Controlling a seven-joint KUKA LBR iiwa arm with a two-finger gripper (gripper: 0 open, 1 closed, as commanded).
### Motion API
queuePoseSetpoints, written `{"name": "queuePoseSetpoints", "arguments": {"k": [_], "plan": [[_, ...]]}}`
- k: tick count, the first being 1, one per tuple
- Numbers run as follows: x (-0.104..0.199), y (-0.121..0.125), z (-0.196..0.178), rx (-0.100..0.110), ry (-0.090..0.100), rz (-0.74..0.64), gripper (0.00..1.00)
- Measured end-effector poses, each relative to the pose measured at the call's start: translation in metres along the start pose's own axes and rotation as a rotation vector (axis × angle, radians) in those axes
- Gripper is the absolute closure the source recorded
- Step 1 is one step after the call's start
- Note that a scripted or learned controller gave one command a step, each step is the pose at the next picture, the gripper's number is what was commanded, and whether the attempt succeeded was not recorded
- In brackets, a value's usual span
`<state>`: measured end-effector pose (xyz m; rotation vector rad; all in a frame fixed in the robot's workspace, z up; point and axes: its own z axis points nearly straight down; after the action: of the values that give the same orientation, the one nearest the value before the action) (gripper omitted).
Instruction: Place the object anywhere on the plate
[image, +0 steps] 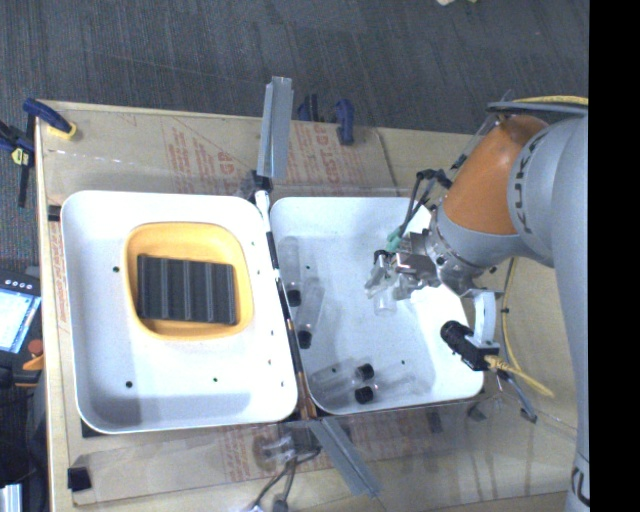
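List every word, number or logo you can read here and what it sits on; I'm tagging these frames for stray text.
Nothing can be read for certain.
Red print on the cardboard sheet under the bins: repeated, too blurred to read.
Dark letters on the grey arm beside its orange band: cut off and turned, unreadable.
Small lit screen at the left edge: too small to read.

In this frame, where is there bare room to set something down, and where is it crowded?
Left bin: bare white floor below the yellow plate, along the front wall. The plate's centre carries a dark ribbed insert. Right bin: bare centre floor; crowded near the gripper and the small dark objects by the front wall.
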<state>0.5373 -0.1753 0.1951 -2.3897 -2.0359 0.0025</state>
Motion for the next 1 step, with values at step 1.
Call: {"name": "queuePoseSetpoints", "arguments": {"k": [1], "plan": [[0.0524, -0.0146, -0.0045, 0.004, 0.001, -0.241, 1.0]]}}
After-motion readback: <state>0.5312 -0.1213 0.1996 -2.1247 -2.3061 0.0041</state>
